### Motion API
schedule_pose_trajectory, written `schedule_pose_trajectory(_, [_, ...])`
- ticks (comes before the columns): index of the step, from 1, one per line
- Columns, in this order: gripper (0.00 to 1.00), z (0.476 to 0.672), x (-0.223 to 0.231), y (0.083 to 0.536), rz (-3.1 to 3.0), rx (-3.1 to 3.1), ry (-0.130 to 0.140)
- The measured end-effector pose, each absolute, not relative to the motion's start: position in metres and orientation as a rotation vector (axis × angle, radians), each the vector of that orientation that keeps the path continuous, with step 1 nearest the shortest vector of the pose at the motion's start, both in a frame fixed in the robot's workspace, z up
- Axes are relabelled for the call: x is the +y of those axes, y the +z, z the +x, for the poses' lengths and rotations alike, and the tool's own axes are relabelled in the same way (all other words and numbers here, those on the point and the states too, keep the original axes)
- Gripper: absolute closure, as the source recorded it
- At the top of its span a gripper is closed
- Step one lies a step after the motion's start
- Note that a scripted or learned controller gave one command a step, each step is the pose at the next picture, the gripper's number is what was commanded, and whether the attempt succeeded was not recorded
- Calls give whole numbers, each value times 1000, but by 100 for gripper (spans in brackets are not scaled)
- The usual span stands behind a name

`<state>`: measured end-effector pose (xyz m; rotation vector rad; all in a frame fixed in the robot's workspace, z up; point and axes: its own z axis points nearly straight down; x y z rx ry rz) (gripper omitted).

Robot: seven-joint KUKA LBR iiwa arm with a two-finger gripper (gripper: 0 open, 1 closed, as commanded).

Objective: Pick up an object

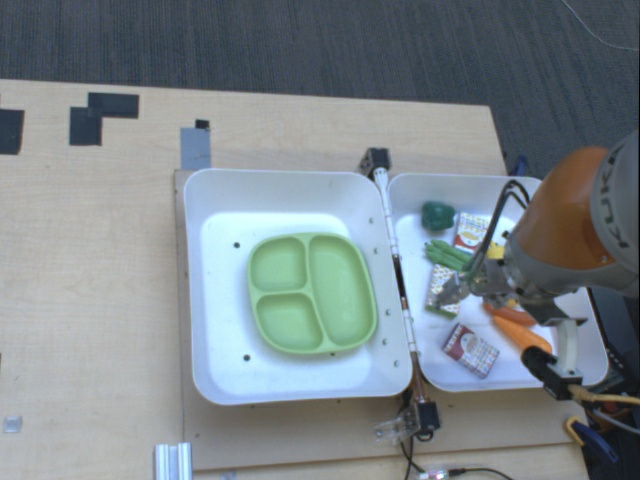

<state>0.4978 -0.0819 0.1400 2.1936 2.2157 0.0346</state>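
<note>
the arm (575,228) hangs over the right bin (590,363), above a green packet (447,256) and carrot (520,330); i cannot tell the fingers' state.

Your arm (575,223) reaches in from the right, orange band up top, wrist bent down; gripper (462,290) sits low.

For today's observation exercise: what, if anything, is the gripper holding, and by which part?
It cannot be told. The gripper is low in the right bin over a silvery packet, but no hold shows.
</note>
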Motion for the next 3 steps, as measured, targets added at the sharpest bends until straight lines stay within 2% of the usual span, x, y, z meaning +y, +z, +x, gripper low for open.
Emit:
schedule_pose_trajectory(1, [0,489,-83,86,2217,2219,7])
schedule_pose_trajectory(2, [100,491,-82,98,2212,2217,13])
schedule_pose_trajectory(3, [0,491,-82,98,2212,2217,13])
